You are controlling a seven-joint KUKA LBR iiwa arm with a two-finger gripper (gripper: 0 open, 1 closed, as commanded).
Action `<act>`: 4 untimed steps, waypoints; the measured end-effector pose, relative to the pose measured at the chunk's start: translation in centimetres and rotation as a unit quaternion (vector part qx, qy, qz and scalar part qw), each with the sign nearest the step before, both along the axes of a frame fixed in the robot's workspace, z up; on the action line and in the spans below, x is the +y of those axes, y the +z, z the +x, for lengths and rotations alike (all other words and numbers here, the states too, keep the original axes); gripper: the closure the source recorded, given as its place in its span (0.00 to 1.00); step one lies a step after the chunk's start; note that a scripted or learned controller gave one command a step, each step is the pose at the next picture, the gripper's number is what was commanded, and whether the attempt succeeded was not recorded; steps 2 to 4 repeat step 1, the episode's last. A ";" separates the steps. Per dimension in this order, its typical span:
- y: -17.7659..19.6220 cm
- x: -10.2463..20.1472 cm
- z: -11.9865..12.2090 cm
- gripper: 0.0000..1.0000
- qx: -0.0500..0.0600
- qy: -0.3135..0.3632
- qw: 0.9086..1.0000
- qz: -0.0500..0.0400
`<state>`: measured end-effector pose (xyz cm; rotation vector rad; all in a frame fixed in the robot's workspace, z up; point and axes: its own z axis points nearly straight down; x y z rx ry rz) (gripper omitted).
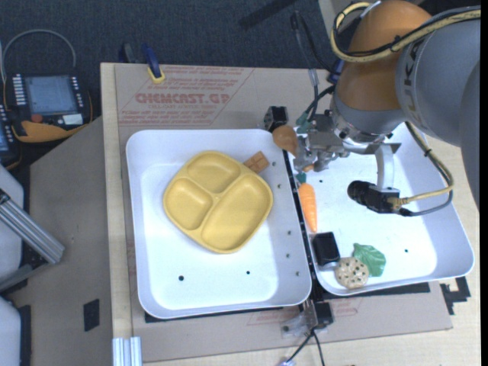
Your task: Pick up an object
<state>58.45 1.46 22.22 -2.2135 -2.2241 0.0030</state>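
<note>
While the arm [396,67] bends down over the right bin [427,227], its jaws' state seems unreadable.

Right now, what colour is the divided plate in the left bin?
Yellow. The divided plate shows best in the camera view, lying in the left bin.

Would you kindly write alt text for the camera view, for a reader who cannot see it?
A grey and orange robot arm reaches from the right over two white bins, its gripper low above the top of a carrot at the right bin's left edge. That bin also holds a black block, a biscuit and a green piece; the left bin holds a yellow divided plate.
</note>
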 end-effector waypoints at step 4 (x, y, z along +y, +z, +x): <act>0.7 4.7 0.8 1.00 -0.003 0.000 1.000 0.000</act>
